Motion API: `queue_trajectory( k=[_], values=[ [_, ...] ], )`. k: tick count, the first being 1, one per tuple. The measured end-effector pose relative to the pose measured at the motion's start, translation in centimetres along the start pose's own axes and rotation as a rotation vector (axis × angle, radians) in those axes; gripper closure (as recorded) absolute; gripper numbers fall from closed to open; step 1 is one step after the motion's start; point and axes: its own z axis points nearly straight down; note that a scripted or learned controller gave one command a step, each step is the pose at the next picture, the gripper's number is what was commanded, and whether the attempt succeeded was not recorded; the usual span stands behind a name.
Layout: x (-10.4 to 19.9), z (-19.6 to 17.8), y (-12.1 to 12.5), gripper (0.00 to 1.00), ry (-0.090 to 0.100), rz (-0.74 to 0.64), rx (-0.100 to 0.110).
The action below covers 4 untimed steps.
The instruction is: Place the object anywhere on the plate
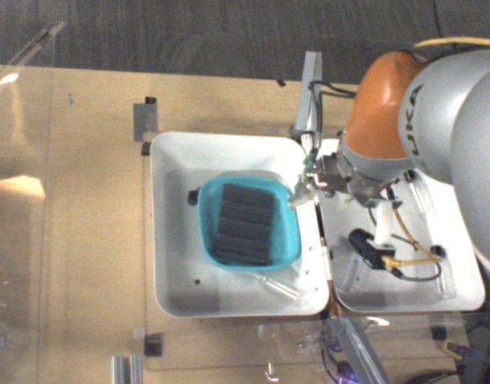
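Camera view: wooden bench (69, 238), grey carpet (189, 14) beyond; jaws (303, 189) state unclear, perhaps blurred.

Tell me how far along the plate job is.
Looks mostly done: the dark ridged block already lies on the turquoise plate in the left bin. The gripper is at the plate's right rim, beside the block, not touching it. What's left is pulling the arm clear.

A glossy turquoise plastic plate (249, 224) is seen, with a matt dark ribbed block (245, 224) on it. The bins (169, 230) look like smooth white plastic; the bench (69, 214) like pale wood.
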Motion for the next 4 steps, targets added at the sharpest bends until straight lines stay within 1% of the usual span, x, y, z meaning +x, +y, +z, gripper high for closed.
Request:
queue_trajectory(
  k=[1,2,3,4],
  values=[
    [-5.0,-2.3,-0.6,0.00,-0.001,0.024,-0.004],
    [-4.8,-3.4,-0.4,1.00,-0.001,0.016,-0.011],
    [0.7,1.6,-1.5,1.00,0.000,-0.171,-0.002],
    [0.7,1.6,-1.5,0.00,0.001,-0.170,-0.001]
  ],
)
